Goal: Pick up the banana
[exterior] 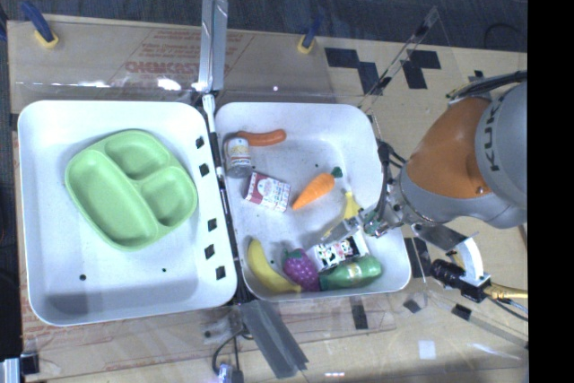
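The yellow banana [264, 268] lies curved along the front left corner of the right bin [296, 117], touching a purple bunch of grapes [300, 267]. My gripper [371, 221] is low at the bin's right wall, well to the right of the banana and slightly farther back. Between them lie a black-and-white carton [339, 251] and a green bottle [351, 272]. A small yellow piece [350, 205] sits just left of the gripper. The arm's orange band [448, 162] hangs over the bench beside the bin.
An orange carrot [314, 190], a red-and-white carton [268, 192], a small can [238, 154] and a sausage [261, 138] fill the right bin's middle and back. The left bin [45, 282] holds a green divided plate [133, 187].
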